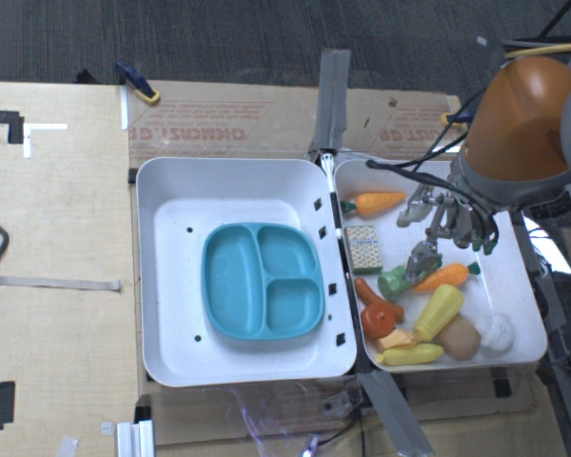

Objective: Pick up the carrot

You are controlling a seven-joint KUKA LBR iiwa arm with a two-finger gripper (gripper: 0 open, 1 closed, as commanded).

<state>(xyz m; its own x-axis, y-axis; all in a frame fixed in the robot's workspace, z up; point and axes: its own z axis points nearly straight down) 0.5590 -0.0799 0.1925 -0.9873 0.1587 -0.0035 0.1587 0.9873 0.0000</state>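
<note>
Two carrots lie in the right bin (528, 284). One orange carrot (381, 201) rests near the bin's far left corner, its green tip pointing left. A second orange carrot (445, 276), its green top pointing right, lies mid-bin. My gripper (425, 257) hangs directly over the left end of this second carrot, touching or almost touching it. The grey wrist and the orange band (519, 117) hide the bin's far right part.
Around the mid-bin carrot lie a green vegetable (392, 281), a red one (377, 314), a yellow squash (437, 311), a banana (410, 354), a brown potato (461, 339), a white lump (498, 331) and a small box (363, 248). The left bin (162, 255) holds a blue divided plate (264, 280).
</note>
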